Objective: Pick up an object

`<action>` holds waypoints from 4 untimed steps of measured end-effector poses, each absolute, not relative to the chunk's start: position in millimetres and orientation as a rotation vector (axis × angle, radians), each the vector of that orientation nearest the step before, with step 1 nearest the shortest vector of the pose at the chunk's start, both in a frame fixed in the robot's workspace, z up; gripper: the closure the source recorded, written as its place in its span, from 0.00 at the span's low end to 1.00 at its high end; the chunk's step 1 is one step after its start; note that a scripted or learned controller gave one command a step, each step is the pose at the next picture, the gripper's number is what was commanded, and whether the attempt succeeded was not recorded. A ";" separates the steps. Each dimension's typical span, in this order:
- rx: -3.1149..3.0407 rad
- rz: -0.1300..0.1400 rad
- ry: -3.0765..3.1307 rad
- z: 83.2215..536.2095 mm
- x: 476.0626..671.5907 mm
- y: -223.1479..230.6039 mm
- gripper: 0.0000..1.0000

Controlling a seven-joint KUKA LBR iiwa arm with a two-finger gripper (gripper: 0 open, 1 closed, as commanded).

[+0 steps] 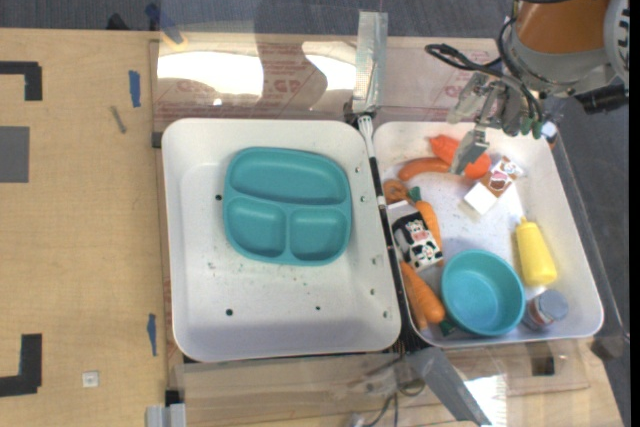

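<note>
Near edge of right bin [585,315]: teal bowl [483,291], yellow bottle [536,253], carrots [421,290]. Further back, gripper [470,153] hangs over an orange piece [472,158] by the far wall; finger state: can't tell. Nothing visibly lifted, pick not yet done.
</note>
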State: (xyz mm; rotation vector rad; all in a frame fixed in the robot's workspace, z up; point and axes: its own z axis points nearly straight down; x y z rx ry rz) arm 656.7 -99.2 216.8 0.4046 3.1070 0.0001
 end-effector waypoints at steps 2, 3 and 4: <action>0.552 0.003 3.082 89.0 615.7 -110.5 0.00; 0.648 0.001 3.064 90.0 519.8 -114.3 0.00; 0.873 0.003 3.010 94.1 573.7 -98.6 0.00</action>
